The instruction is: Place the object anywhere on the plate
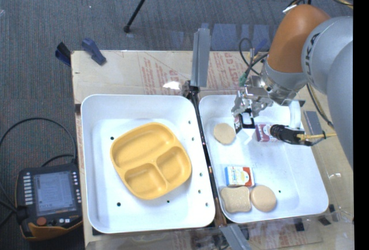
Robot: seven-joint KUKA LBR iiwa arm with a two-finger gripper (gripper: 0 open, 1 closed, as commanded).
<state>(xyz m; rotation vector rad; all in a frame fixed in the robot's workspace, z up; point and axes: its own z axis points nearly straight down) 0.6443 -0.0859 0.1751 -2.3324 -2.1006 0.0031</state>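
1. Spanning the bench [132,67] side by side, two shallow white bins are recorded: the left bin [95,128] and the right bin [300,185], separated by a dark divider.
2. The grey arm [334,53], with its orange band [294,33], is seen entering from the right and reaching down over the upper part of the right bin.
3. A yellow plate [151,159] with three compartments is noted lying tilted in the middle of the left bin; nothing is seen resting on it.
4. The gripper [247,118] is observed low over the upper middle of the right bin, just right of a round tan piece. How far the fingers are parted cannot be told, as they are small and dark against the bin; no object is seen between them.
5. In the right bin the following objects are logged:
   - a round tan piece [225,133], beside the gripper, near the bin's left wall;
   - a small red-and-white packet [263,132], just right of the gripper;
   - a small box with blue and orange print [238,175], lower centre;
   - a squarish bread-like piece [235,200], at the lower edge;
   - a round tan disc [264,198], touching or just beside the bread-like piece.
6. A handheld controller pendant [51,192] is noted on the floor to the left of the bench.
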